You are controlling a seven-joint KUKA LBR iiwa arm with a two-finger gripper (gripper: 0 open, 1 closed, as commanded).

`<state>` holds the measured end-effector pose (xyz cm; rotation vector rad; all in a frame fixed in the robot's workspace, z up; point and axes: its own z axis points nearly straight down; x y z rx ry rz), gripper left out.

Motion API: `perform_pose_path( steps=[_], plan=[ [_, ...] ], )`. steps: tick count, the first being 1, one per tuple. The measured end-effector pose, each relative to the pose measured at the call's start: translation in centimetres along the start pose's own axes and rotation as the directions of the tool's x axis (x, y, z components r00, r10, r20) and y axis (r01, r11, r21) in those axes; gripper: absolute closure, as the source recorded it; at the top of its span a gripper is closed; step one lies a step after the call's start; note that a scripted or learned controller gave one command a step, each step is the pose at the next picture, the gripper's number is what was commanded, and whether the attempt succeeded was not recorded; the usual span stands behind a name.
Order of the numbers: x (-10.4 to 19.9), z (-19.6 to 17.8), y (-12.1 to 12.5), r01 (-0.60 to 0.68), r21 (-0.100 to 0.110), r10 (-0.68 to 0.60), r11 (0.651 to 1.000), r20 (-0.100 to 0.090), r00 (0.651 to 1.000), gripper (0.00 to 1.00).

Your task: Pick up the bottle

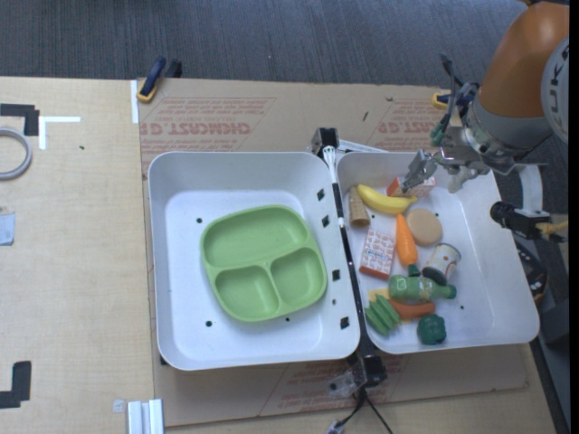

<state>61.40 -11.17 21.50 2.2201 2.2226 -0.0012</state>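
Note:
The bottle (418, 287) is green with a dark cap and lies on its side in the front half of the right bin (493, 283), among toy foods. My gripper (441, 174) hangs over the back of that bin, well behind the bottle and above a banana (384, 199). Its fingers (418, 167) stand apart, open, with nothing between them.
Packed around the bottle are a carrot (406, 240), a tan round piece (423, 227), a red-and-white box (376, 253), a small can (441, 260), green pods (382, 316) and a broccoli (431, 330). The left bin (172, 242) holds a green divided plate (264, 262).

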Motion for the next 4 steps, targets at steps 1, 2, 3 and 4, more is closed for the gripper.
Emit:
perform_pose_path(
  steps=[1,2,3,4],
  plan=[
    [1.3,11.1,-7.7,-0.118,0.001,0.118,0.993,-0.001,0.993,0.00],
    [-4.2,12.2,-13.6,-0.214,-0.001,0.214,0.977,-0.002,0.977,0.00],
    [-4.2,11.2,-13.4,-0.216,-0.003,0.216,0.976,-0.003,0.976,1.00],
    [1.0,0.6,-13.6,-0.267,-0.001,0.267,0.964,0.000,0.964,1.00]
  ],
)
